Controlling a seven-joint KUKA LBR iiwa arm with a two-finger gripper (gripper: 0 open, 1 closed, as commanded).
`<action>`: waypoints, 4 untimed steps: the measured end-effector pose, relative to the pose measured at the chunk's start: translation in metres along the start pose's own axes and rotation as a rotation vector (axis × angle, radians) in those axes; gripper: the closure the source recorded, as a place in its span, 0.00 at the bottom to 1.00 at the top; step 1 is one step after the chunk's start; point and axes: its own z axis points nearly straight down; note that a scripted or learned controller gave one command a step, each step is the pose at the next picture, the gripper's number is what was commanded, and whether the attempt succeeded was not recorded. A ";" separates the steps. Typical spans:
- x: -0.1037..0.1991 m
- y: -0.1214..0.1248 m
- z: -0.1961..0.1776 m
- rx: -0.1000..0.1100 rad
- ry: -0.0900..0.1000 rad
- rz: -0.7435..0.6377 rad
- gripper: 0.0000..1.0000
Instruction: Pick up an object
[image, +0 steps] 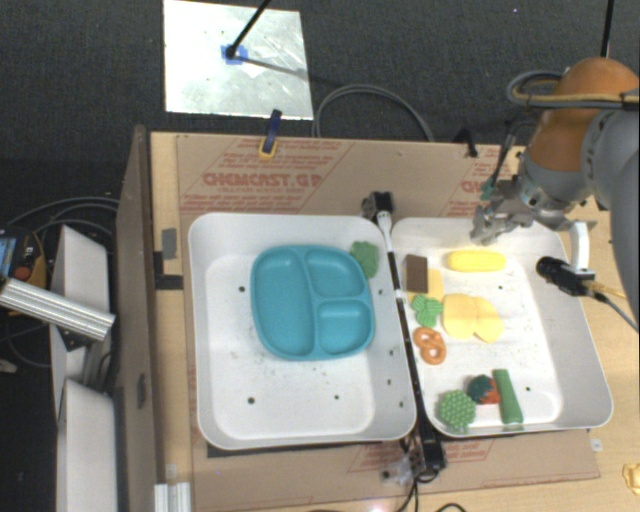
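The right bin (570, 330) holds several small toy foods: a yellow banana-like piece (476, 262), a brown block (416, 272), a pale yellow wedge shape (470, 317), a small green item (427, 309), an orange pretzel (431, 345), a green dotted ball (457, 409), a red and teal piece (482, 389) and a green stick (507, 395). My gripper (487, 228) hangs over the bin's far edge, just above and behind the yellow piece. Nothing shows between its fingers.
The left bin (225, 300) carries a blue divided plate (311, 301) with a green leafy piece (365, 257) at its far right corner. A black clamp (380, 207) sits where the bins meet. The grey arm (585, 130) reaches in from the upper right.
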 end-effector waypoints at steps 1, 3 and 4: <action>0.000 0.000 0.000 0.001 -0.001 -0.001 0.00; -0.015 -0.007 0.046 -0.009 -0.003 0.003 0.00; -0.015 -0.005 0.036 -0.014 -0.004 -0.001 1.00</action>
